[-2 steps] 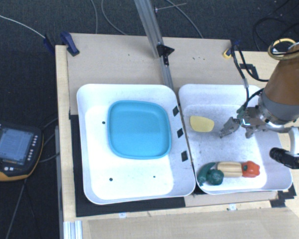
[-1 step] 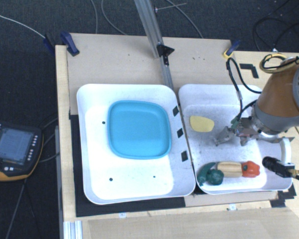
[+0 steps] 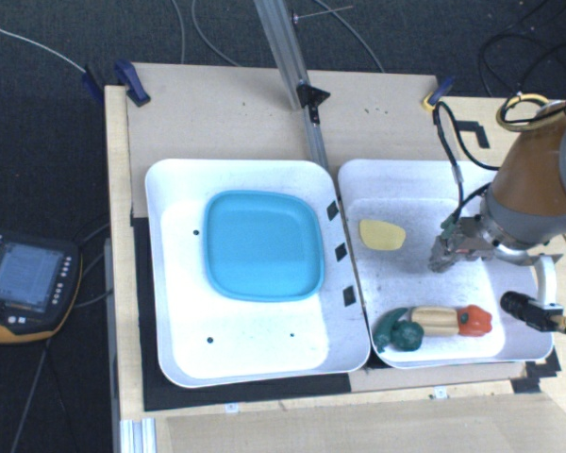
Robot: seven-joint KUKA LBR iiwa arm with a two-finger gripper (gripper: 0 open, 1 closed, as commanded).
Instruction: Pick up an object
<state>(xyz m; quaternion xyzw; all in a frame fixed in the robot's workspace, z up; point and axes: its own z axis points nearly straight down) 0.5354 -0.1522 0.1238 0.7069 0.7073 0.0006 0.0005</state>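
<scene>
Your gripper hangs in the right bin, right of the yellow piece; finger state can't be told.

arm: entered from the 3 o'clock edge of the frame, grey body with an orange band above the wrist
wrist: angled down and toward 9 o'clock
gripper: seen at the arm's 9 o'clock end, held low, nothing seen between it
</scene>
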